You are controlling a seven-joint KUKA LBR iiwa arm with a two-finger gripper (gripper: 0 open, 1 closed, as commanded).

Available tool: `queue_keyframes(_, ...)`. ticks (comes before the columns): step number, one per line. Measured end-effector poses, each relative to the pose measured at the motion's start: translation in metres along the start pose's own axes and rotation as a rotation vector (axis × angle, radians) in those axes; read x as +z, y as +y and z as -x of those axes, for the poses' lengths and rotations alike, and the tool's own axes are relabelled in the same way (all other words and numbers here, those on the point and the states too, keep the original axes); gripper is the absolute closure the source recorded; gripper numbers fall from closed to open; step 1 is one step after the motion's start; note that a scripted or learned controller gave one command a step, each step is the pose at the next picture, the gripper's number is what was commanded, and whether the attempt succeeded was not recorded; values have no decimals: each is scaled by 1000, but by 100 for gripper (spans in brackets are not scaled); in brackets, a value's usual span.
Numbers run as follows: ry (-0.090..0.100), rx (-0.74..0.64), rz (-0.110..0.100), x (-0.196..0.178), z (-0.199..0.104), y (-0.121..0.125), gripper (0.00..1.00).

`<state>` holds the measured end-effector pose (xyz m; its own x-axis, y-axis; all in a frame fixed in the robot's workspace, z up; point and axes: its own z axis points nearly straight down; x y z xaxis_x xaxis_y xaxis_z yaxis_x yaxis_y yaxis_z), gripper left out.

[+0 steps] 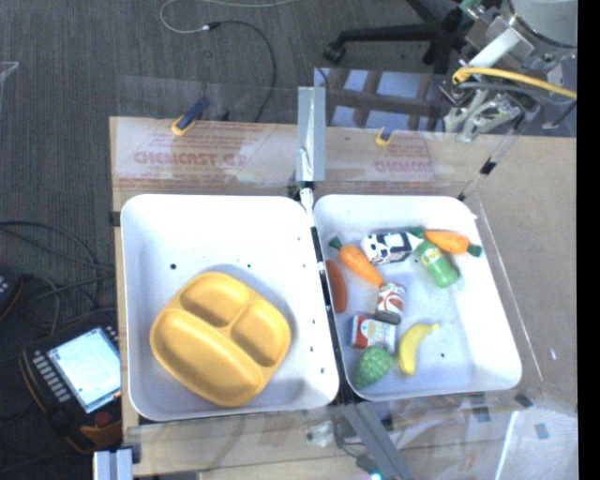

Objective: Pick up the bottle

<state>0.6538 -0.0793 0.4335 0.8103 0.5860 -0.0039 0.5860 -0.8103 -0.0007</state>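
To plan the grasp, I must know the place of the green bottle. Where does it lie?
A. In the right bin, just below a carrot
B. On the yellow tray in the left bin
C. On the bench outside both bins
A: the green bottle lies in the right bin, directly under the carrot near the far right corner.

Tray [221, 337] in left bin [150, 225]; bottle [437, 264] in right bin [487, 328], banana [415, 346] nearer front

Dark grey carpet [94, 56] surrounds a wooden bench [225, 155]; cables [234, 28] trail on the floor behind it.
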Motion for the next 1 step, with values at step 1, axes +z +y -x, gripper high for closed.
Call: queue_keyframes(1,-2,-37,0,0,32,25,100)
